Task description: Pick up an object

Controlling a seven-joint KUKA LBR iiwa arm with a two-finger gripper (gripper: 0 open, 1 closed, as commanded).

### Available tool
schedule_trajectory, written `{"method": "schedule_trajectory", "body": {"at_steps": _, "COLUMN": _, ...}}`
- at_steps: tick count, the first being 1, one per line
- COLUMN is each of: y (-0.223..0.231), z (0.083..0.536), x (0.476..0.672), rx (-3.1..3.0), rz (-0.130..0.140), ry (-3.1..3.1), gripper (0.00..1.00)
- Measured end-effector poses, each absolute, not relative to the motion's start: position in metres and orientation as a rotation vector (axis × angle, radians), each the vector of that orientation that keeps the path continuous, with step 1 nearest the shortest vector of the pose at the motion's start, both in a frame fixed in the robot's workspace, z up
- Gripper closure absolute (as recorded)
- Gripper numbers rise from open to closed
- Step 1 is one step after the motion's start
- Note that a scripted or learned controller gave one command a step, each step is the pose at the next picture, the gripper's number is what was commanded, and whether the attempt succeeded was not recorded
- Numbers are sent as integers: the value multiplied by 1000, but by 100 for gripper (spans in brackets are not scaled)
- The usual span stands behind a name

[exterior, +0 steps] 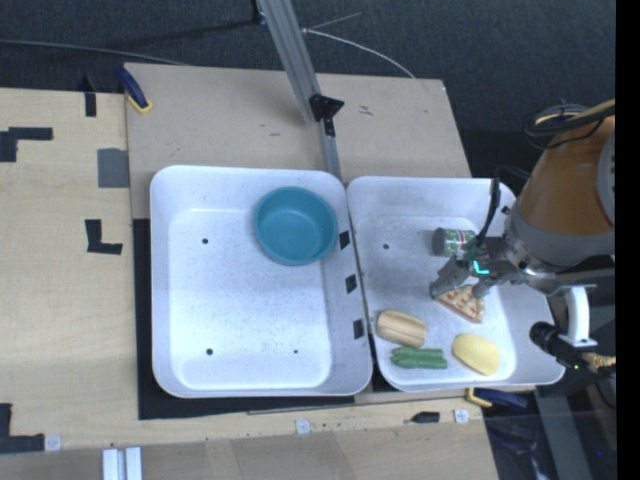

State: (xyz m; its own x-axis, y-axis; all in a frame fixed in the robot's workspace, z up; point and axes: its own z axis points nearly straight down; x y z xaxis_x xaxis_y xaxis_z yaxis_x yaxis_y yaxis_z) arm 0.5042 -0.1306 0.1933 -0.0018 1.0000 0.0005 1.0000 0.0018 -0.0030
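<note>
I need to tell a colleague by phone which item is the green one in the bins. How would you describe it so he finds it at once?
Look in the right bin, the one the arm reaches into. Along its near edge lie three small things in a row: a tan bread roll, the green bean pod and a yellow lemon-like piece. The pod is the only green one, long, thin and flat, lying just below the roll.

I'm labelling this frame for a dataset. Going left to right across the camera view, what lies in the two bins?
Blue bowl → bread roll → green bean pod → pizza slice → yellow potato-like piece.
</note>
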Motion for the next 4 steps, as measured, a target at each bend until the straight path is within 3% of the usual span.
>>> {"method": "schedule_trajectory", "body": {"at_steps": 1, "y": -131, "z": 194, "x": 504, "rx": -2218, "rz": 2, "ry": -2222, "gripper": 0}}
{"method": "schedule_trajectory", "body": {"at_steps": 2, "y": -135, "z": 138, "x": 493, "rx": -2216, "rz": 8, "ry": -2216, "gripper": 0}}
{"method": "schedule_trajectory", "body": {"at_steps": 3, "y": -135, "z": 90, "x": 494, "rx": -2220, "rz": -1, "ry": -2220, "gripper": 0}}
{"method": "schedule_trajectory", "body": {"at_steps": 4, "y": -134, "z": 105, "x": 496, "rx": -2220, "rz": -9, "ry": -2224, "gripper": 100}}
